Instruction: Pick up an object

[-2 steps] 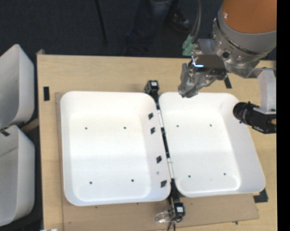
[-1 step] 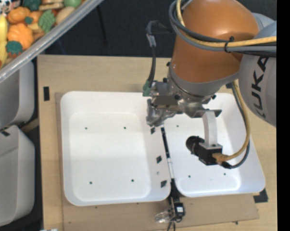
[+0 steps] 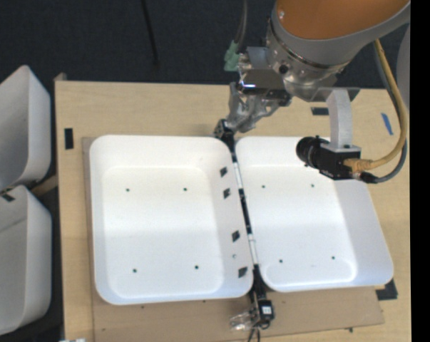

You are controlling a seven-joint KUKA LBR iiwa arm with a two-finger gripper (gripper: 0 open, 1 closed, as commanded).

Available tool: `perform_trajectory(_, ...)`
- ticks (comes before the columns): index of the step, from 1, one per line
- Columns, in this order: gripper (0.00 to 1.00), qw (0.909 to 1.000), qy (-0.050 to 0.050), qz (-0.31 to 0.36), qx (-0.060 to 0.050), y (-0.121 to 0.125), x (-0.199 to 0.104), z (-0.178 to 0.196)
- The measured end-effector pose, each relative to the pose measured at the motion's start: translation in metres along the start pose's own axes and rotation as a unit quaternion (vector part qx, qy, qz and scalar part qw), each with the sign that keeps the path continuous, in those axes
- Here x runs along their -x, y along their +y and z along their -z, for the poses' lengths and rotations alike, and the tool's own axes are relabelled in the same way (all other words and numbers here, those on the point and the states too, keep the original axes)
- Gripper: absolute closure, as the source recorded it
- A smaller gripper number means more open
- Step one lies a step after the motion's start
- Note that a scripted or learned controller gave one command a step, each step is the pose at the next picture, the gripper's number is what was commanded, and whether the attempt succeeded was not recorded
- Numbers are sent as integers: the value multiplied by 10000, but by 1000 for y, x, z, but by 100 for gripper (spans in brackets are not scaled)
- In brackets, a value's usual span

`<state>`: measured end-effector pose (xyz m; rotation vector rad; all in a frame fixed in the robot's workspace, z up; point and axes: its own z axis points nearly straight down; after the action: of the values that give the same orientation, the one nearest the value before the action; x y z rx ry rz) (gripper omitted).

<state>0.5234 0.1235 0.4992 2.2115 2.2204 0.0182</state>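
My gripper (image 3: 229,125) hangs from the grey and orange arm (image 3: 329,20) at the back of the bench. It sits right over the far end of the seam where the left bin (image 3: 108,276) and the right bin (image 3: 371,262) meet. Its tip points down and to the left, close to the bins' back rims. The wrist body hides most of the gripper.
A black cylindrical unit (image 3: 321,157) on a white bracket with a tan cable juts from the arm over the right bin's back part. Small black clips (image 3: 236,237) run along the seam. Two white containers (image 3: 15,127) stand off the bench's left edge.
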Motion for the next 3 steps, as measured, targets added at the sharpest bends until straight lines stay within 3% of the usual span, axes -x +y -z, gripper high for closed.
perform_trajectory(1,100,9999,-39,-33,-142,5,25,-146)
perform_trajectory(2,100,10000,6,-2,10,-34,26,-21)
perform_trajectory(3,100,9999,-33,-35,-115,-9,61,-132)
